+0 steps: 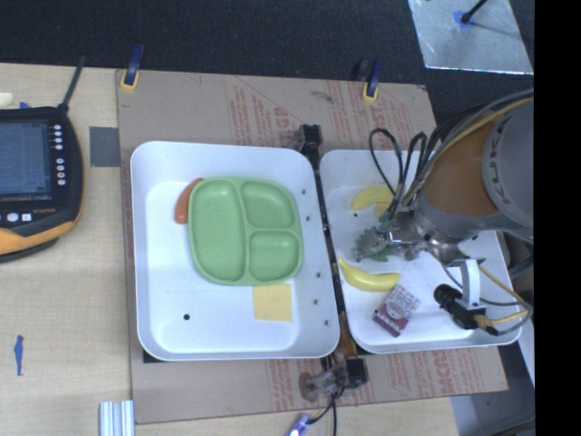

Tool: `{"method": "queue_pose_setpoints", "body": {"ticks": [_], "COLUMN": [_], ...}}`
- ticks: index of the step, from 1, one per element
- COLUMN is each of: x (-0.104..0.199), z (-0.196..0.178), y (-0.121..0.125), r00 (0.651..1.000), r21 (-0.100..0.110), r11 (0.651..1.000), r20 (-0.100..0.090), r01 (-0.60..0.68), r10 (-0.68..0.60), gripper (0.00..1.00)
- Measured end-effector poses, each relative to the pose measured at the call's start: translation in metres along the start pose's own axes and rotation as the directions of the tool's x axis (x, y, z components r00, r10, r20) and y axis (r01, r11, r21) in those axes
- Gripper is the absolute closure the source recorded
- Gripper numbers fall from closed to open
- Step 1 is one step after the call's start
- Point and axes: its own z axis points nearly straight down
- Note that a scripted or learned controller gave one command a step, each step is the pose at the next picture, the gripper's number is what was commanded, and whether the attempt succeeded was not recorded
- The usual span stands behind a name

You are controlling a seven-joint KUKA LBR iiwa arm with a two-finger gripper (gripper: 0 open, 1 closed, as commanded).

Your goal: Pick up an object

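The arm reaches in from the right over the right bin (pixel 363 334). Its gripper (pixel 383 239) is low in the middle of that bin, among grey-green clutter, and its wrist hides what lies under it. A yellow banana (pixel 368 279) lies just in front of the gripper. A second yellow piece (pixel 370 197) lies behind it. A small wrapped packet (pixel 398 307) with red and white print rests near the bin's front.
The left bin (pixel 154 325) holds a green divided plate (pixel 245 230), an orange-red sausage shape (pixel 184 202) at the plate's left edge and a yellow square slice (pixel 273 302). A handheld controller (pixel 32 184) lies at far left. Cables loop above the wrist.
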Motion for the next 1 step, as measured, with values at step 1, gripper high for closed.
{"method": "queue_pose_setpoints", "body": {"ticks": [1], "x": [0.0017], "z": [-0.0006], "y": [0.0078], "r00": [1.0], "r21": [-0.003], "r11": [1.0], "r20": [0.001], "r01": [0.002], "r10": [-0.002], "gripper": [0.0]}}
